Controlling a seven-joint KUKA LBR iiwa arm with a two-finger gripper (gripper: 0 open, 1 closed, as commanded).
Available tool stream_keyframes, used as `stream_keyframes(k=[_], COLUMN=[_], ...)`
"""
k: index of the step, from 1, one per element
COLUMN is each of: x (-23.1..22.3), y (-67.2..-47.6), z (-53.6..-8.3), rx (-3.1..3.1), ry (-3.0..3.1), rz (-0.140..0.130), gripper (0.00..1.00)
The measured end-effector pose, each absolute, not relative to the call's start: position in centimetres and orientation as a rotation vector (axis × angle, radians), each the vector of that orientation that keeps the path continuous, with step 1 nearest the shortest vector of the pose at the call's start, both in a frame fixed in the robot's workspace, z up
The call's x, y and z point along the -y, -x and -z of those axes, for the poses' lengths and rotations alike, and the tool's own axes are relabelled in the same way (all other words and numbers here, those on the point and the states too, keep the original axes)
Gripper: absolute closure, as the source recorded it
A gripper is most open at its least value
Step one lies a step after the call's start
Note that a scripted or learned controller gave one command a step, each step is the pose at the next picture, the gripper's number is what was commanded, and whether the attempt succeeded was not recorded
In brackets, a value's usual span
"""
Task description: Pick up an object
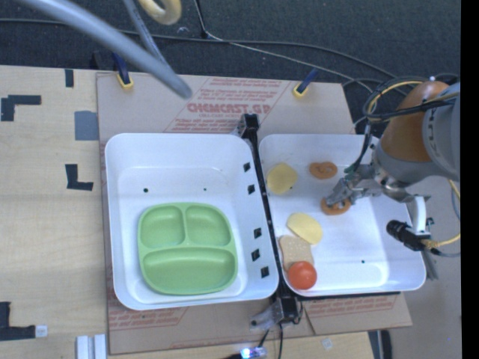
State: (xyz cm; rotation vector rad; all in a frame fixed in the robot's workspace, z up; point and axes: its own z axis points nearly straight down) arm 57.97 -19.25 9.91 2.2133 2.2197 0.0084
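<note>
Risk of a missed or slipping grasp: judged high. Cause: target is a thin, flat orange-brown disc (336,206) lying flush on the floor of the right bin (374,271), offering little edge to close on. Likely failure modes: disc pushed sideways toward the bin's right wall, tipped on edge, or left behind on lift.

Secondary risk: contact with neighbouring items. Second orange-brown disc (323,170) near, toward upper centre of the frame. Pale yellow round piece (282,178) to the left of that, close to the divider between bins. Pale yellow oval piece (305,228) lower left of the target. Tan slice (296,249) and red tomato (302,276) touching, well below, at the bin's lower left corner.

Gripper (340,195) position: right of frame centre, low over the right bin, tips directly at the target disc. Contact between tips and disc: appears touching or just above; not resolvable. Finger opening: cannot tell, tips too small and dark. Grasp on the disc: not confirmed.

Left bin (120,163): holds a green divided plate (187,247), well apart from the work area.
</note>
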Motion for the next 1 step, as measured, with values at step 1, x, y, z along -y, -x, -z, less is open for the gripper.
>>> stream_keyframes(k=[1], x=[20.19], y=[-57.64], z=[-15.16], rx=[-2.219], ry=[-2.218], rz=[-0.002], gripper=[1.00])
